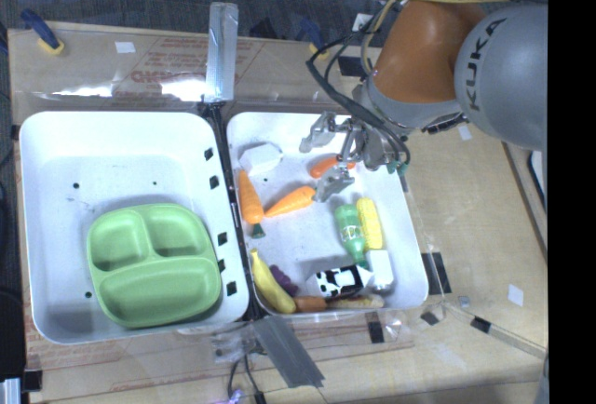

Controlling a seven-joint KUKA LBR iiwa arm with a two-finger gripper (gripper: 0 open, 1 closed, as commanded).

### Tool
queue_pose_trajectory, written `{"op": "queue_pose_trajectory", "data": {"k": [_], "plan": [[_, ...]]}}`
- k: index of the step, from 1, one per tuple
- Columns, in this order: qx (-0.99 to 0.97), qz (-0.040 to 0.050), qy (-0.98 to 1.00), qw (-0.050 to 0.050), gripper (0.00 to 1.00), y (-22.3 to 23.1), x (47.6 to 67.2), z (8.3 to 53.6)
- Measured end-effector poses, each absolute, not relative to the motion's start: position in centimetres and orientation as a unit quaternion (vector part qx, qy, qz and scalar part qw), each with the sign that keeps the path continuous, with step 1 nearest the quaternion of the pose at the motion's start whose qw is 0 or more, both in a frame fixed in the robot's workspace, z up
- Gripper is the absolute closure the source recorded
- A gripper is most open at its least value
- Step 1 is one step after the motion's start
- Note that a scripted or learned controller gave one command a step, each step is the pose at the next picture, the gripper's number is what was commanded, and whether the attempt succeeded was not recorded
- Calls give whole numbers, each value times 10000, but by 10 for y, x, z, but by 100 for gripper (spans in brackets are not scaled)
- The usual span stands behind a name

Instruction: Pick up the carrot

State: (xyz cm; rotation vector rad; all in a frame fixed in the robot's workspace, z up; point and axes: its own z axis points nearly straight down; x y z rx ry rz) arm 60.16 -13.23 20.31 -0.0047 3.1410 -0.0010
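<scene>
Two carrots lie in the right bin (410, 235). One carrot (291, 201) rests near the bin's middle, pointing left. The other carrot (250, 197) lies along the left wall. A third orange piece (325, 167) sits at the upper middle, right under my gripper (335, 151). The gripper hangs low over the bin's upper part with its fingers spread open. Nothing is clearly clamped between them. The middle carrot lies just left of and below the gripper.
The right bin also holds a green bottle (350, 227), a yellow corn cob (371, 222), a white block (380, 268), a black-and-white toy (337, 281), a banana (265, 285) and a white object (262, 155). A green divided plate (149, 264) sits in the left bin (47, 160).
</scene>
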Motion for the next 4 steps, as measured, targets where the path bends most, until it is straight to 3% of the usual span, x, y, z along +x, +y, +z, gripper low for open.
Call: {"op": "queue_pose_trajectory", "data": {"k": [1, 2, 3, 4], "plan": [[-154, 5, 9999, -4, 0, -109, 570, 91], [-195, -1, 9998, 19, 100, -107, 572, 102], [-335, -15, 9994, 31, 100, -169, 568, 153], [-355, 4, 9994, 10, 100, -118, 561, 177]]}}
